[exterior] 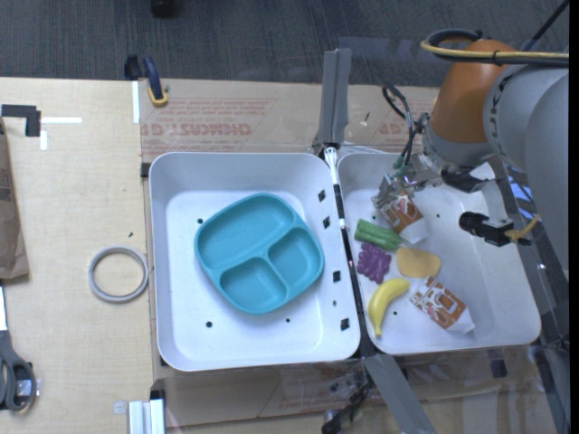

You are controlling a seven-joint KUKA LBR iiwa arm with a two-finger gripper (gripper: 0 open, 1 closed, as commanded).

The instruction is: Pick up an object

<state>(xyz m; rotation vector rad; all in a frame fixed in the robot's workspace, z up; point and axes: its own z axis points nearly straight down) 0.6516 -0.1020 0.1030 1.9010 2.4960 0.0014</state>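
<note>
Camera view: tool [395, 188] is lowered into the right bin [507, 319] over the snack packet [401, 213], presumably for a pick; open or closed cannot be told.

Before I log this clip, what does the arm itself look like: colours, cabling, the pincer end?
The arm is a thick, rounded grey body with a glossy orange band above the wrist. A yellow-and-black cable loops over the top of the band, and thinner black cables hang beside it. The pincer is small, made of dark and silvery metal. A black part juts out below the wrist.
</note>
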